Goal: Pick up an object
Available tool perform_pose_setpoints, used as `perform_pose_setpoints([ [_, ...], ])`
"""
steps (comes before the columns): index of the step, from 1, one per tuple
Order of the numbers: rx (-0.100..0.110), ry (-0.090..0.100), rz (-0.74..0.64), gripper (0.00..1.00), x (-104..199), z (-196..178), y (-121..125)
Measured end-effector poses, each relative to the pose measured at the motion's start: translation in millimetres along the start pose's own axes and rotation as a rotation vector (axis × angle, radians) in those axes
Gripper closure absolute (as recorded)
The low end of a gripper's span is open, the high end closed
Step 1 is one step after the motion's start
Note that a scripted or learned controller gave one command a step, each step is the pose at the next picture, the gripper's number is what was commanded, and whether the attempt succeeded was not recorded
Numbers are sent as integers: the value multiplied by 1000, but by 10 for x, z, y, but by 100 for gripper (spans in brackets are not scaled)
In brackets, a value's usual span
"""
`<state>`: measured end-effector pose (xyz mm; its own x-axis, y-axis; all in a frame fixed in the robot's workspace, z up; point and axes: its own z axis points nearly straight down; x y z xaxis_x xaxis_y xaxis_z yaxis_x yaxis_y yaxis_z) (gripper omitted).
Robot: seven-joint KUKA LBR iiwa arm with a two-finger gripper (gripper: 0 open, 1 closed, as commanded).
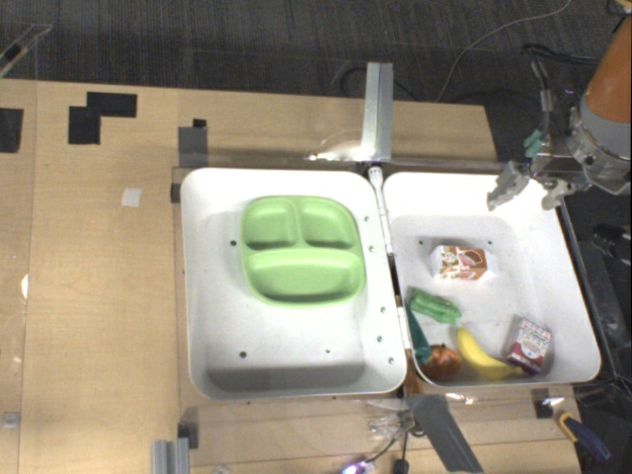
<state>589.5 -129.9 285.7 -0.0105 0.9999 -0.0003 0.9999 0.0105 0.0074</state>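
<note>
Camera view: gripper (527,187) over far-right corner of right bin (583,309), fingers spread w/ nothing between. Snack packet (460,262) mid-bin; green item (434,307), apple (443,361), banana (484,355), small box (528,344) along near edge. Judged: pick not yet started; descent, grasp & lift all left.

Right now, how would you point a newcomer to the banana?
Look in the right bin, the one without the green tray. Along its near edge sits a cluster of small items; the banana lies between a reddish round fruit and a dark red carton. It is the only yellow, curved thing there.
</note>
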Motion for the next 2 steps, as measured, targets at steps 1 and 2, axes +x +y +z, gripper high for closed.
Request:
perform_pose_setpoints([
  [1, 3, 0, 67, 0, 185, 1735, 77],
  [2, -17, -2, 29, 0, -244, 1856, -380],
])
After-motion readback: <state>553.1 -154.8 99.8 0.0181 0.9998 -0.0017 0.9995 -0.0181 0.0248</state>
